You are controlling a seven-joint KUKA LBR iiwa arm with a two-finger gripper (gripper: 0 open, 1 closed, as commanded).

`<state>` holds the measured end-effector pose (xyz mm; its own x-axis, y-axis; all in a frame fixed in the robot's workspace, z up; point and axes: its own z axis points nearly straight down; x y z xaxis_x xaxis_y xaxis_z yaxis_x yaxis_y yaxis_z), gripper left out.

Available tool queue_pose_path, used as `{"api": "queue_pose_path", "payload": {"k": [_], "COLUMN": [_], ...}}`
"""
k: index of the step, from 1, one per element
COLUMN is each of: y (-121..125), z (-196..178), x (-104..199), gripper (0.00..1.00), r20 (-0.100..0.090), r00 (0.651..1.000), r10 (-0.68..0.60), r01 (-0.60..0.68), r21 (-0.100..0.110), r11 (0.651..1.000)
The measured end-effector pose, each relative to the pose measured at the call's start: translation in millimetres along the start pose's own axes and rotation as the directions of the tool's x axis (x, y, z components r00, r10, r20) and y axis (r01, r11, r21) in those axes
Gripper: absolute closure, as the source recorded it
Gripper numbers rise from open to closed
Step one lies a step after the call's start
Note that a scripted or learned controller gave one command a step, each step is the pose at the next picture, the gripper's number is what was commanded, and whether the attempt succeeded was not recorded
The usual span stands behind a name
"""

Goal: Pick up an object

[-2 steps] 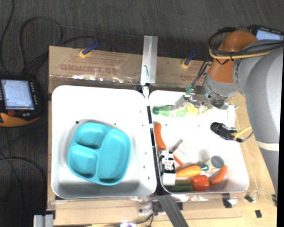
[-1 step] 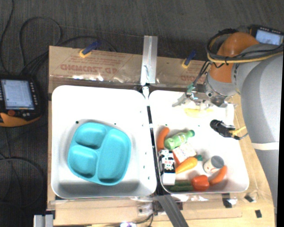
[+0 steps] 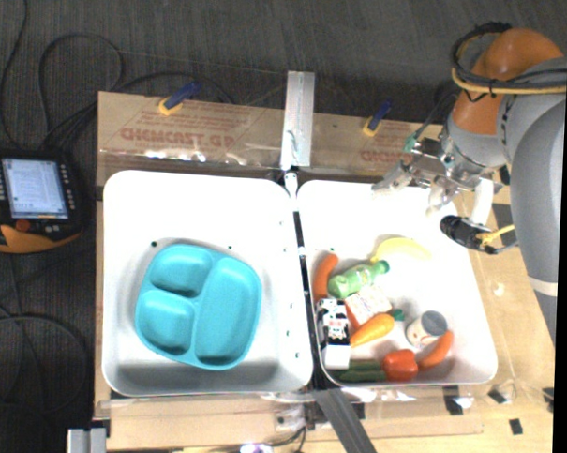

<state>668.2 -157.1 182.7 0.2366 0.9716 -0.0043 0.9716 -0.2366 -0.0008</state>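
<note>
My gripper [image 3: 414,191] hangs over the far edge of the right bin [image 3: 469,276], fingers spread and nothing between them. It is open. Below it in that bin lie several toy foods: a yellow banana [image 3: 403,247], a green bottle [image 3: 356,278], an orange carrot [image 3: 374,328], a reddish-orange piece [image 3: 325,272] by the left wall, a black-and-white box [image 3: 334,320], a grey round piece [image 3: 432,323], a red tomato [image 3: 400,364] and a dark green cucumber [image 3: 357,372]. The banana is the nearest, a short way in front of the gripper.
The left bin [image 3: 124,223] holds a turquoise divided plate [image 3: 197,304]. A metal divider post [image 3: 298,118] stands behind the seam between the bins. A control pendant [image 3: 30,198] lies on the floor to the left. The grey arm [image 3: 539,166] fills the right side.
</note>
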Motion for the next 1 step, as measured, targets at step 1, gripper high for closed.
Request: {"api": "queue_pose_path", "payload": {"k": [1], "y": [-30.6], "z": [74.2], "x": [-24.1], "gripper": [0.0], "r20": [-0.001], "r00": [1.0], "r10": [-0.015], "r01": [0.015], "r21": [-0.027], "r11": [1.0]}}
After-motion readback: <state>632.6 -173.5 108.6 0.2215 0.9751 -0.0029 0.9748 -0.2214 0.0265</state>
